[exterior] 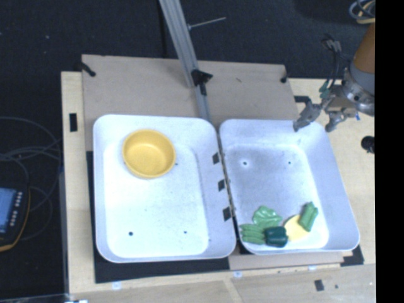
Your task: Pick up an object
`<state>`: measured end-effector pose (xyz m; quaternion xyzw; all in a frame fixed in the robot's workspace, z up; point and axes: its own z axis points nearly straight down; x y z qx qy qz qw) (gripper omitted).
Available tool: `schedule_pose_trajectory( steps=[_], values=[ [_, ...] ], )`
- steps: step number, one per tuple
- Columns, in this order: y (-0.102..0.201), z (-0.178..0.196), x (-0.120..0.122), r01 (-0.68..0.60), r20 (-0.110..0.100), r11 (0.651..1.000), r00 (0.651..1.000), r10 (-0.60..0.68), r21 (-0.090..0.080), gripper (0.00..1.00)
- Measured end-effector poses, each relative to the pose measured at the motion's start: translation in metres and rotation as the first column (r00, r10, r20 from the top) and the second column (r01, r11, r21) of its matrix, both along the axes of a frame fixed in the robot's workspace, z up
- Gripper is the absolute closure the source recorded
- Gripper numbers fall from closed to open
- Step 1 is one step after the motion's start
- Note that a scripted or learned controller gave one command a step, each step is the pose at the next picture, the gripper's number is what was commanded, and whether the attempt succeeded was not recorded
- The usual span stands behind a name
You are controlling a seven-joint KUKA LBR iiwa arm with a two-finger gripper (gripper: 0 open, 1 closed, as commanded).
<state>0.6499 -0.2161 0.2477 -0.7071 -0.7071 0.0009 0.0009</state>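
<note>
No writing, label or number can be read anywhere (the screen (9,211) at the left edge is too blurred).

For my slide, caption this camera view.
Open gripper above right bin's far corner; green and yellow toys near; yellow bowl in left bin.
</note>
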Motion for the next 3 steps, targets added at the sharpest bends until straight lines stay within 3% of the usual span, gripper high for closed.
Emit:
schedule_pose_trajectory(
  steps=[2, 3],
  values=[
    [-0.005, -0.090, 0.002, 0.000, 0.000, 1.000, 1.000, 0.000, 0.000, 0.00],
    [-0.006, -0.076, 0.003, 0.000, 0.005, 1.000, 1.000, 0.000, -0.002, 1.00]
  ],
)
